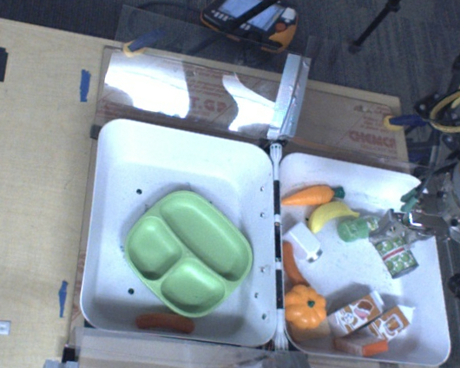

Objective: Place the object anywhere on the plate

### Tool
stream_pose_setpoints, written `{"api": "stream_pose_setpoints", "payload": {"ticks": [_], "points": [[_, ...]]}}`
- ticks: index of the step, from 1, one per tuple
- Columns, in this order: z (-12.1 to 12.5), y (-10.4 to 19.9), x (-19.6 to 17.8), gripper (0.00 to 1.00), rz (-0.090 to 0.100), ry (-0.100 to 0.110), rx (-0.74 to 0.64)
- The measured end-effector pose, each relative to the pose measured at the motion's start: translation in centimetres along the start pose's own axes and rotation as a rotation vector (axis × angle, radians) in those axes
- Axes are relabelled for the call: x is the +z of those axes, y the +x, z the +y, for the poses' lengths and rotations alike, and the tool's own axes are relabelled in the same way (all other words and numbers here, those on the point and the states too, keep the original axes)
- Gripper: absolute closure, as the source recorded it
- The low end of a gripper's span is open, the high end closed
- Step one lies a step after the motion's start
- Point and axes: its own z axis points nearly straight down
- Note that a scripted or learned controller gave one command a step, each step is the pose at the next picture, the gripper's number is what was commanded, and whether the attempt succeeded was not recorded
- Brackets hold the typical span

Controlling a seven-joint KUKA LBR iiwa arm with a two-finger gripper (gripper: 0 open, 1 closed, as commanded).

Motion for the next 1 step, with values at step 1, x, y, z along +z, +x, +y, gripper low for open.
{"api": "stream_pose_setpoints", "payload": {"ticks": [1], "points": [[3.33, 9.78, -1.48, 1.00, -0.001, -0.002, -0.159]]}}
